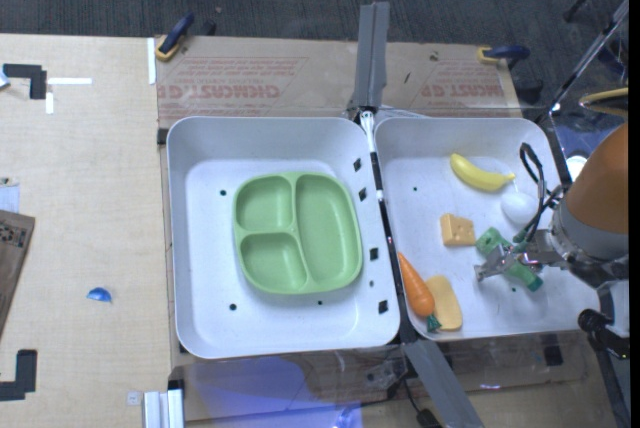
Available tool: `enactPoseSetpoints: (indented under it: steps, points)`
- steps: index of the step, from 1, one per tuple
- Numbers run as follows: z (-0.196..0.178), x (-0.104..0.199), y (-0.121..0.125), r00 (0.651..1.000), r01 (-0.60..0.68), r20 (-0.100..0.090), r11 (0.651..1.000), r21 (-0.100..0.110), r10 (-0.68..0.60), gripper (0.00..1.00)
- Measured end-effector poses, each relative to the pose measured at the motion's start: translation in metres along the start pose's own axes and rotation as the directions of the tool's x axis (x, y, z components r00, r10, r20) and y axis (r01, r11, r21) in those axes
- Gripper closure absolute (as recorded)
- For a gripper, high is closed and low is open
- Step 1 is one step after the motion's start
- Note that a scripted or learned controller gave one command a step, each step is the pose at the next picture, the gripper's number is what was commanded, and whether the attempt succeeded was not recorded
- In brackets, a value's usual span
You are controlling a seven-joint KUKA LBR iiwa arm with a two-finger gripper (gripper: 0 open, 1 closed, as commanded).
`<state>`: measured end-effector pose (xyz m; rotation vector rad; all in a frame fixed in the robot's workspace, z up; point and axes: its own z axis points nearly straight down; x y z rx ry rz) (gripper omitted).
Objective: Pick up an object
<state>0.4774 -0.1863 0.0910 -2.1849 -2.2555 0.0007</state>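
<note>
At lower right of the frame, the gripper [500,266] reached into the right bin [420,141], its metal fingers low beside a small green object [490,241]; whether they were parted or closed on it could not be told. Just left lay a cheese-coloured block [458,230], above it a banana [480,174] and a white egg [517,206]. A carrot [416,288] rested against the bin's left wall. The left bin [200,246] held a green divided plate [298,233], probably a drop spot.
</note>
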Motion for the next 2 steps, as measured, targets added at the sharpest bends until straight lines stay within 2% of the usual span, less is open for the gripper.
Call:
enactPoseSetpoints:
  steps: [1, 2]
  points:
    - [-0.008, -0.001, 0.0, 1.0, -0.004, -0.001, 1.0, 0.002, 0.004, 1.0]
    - [-0.095, 0.064, 0.043, 0.983, -0.183, 0.002, 0.983, -0.001, 0.183, 1.0]
